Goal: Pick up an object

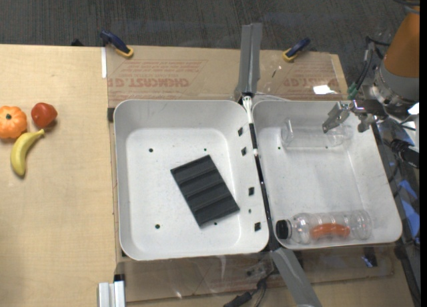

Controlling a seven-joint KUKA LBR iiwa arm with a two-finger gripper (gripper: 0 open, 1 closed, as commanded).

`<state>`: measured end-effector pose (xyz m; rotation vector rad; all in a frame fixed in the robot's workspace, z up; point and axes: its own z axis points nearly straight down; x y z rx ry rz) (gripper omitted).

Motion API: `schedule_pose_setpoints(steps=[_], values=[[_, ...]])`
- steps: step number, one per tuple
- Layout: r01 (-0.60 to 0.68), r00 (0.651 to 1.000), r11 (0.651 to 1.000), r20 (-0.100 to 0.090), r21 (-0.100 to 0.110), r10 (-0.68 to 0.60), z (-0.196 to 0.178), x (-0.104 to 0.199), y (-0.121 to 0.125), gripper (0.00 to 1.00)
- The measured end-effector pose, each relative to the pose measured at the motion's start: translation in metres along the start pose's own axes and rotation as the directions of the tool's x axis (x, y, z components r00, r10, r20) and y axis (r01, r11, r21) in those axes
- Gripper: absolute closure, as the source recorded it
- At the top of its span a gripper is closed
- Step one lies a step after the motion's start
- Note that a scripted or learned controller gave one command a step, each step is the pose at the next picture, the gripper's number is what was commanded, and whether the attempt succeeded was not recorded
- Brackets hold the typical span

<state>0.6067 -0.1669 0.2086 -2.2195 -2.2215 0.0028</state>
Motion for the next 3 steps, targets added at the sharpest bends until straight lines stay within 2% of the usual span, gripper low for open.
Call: schedule_pose_setpoints(steps=[1, 2, 3], values=[[0.118, 0.993, 0.992, 0.014, -0.042, -0.117, 0.074, -0.033, 0.043, 0.0], [0.002, 1.0, 1.0, 0.002, -0.005, -0.002, 0.115, 0.013, 0.053, 0.0], [0.042, 0.999, 0.999, 0.0, -0.001, -0.042, 0.117, 0.026, -0.006, 0.0]])
